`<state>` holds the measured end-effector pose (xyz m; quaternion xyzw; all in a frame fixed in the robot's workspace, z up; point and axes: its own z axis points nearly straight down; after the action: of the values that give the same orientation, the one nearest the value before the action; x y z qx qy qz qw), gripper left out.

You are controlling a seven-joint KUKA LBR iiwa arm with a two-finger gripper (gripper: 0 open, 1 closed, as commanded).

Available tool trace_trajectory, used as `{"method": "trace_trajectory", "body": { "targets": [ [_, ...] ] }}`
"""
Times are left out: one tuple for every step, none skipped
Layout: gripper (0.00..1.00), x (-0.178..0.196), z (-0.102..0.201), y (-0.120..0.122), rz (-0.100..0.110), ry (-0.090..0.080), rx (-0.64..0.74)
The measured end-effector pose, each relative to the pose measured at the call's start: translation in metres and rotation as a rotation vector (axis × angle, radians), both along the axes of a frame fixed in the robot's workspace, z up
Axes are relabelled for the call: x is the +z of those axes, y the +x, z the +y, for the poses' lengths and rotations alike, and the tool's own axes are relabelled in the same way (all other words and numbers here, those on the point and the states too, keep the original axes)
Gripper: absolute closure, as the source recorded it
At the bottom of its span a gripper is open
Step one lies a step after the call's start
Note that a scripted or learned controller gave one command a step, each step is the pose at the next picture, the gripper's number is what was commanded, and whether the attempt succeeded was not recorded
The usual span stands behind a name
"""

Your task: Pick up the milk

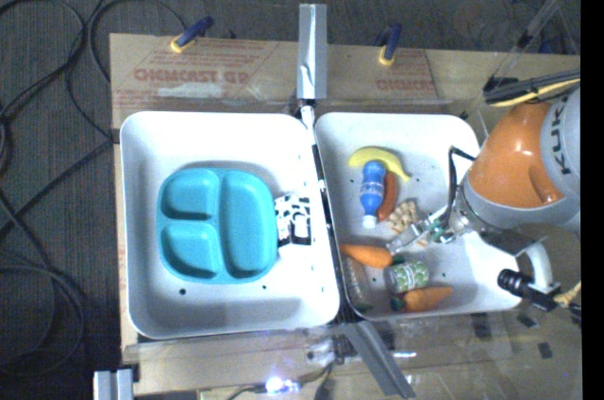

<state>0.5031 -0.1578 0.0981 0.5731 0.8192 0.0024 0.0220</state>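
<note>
Nearest, a carrot [427,297] and a green can [408,275] lie by the right bin's [472,290] near edge. Just beyond them the gripper [423,234] hangs low in that bin; whether it is clenched or released I cannot tell. The milk [294,219], a small carton patterned in black and white, sits untouched in the left bin [142,200] against its right edge, beside the blue plate [217,224]. By my judgement, the whole pick is left to do.

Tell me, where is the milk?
The milk sits in the left bin, touching the right edge of the blue tray, near the wall between the two bins.
</note>
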Motion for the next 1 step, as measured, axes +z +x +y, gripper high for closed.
{"method": "trace_trajectory", "body": {
  "targets": [
    [1.0,0.0018,0.0086,-0.0039,0.022,0.015,0.01]
  ]
}}
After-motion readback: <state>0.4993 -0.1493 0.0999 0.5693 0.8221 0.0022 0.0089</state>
